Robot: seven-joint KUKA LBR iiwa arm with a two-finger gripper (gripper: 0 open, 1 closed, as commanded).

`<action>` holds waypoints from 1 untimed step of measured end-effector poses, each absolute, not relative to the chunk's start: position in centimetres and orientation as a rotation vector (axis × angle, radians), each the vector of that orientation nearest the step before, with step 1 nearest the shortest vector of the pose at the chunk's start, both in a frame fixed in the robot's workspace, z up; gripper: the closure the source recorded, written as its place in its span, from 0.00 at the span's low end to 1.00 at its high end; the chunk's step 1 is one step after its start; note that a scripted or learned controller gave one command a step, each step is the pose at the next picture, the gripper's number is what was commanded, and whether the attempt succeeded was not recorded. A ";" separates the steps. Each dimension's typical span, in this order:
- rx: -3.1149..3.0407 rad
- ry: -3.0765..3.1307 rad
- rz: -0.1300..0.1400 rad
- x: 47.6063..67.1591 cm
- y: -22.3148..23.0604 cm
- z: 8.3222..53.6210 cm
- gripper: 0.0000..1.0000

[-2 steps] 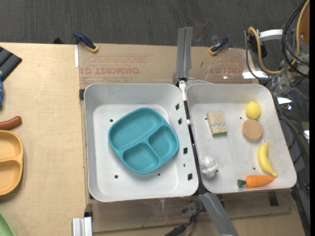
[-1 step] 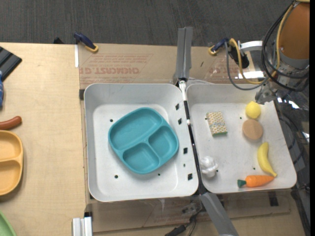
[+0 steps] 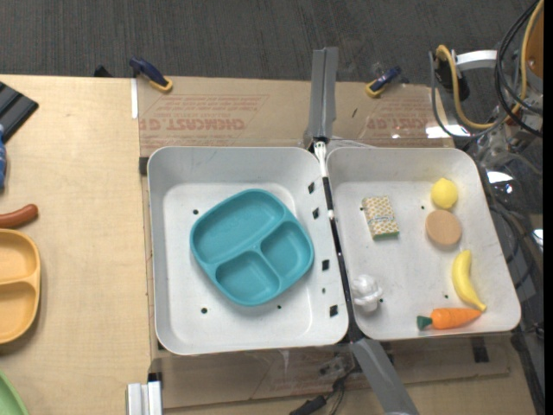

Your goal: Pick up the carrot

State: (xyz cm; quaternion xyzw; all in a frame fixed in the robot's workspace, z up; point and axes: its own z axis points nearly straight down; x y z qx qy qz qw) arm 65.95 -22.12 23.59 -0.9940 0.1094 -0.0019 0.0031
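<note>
Orange tray point(image 3: 17, 288) cut by left edge

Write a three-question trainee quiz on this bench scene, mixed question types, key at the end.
1. True or false: the orange toy carrot lies in the right white bin.
2. Which object lies closest to the carrot? A) curved yellow banana B) round yellow lemon C) teal three-compartment plastic plate
3. Fill in: the carrot's green top points toward the view's ____.

Key: 1 true; 2 A; 3 left.
</note>
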 end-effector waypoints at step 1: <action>-3.119 0.314 0.005 65.9 -18.5 19.6 1.00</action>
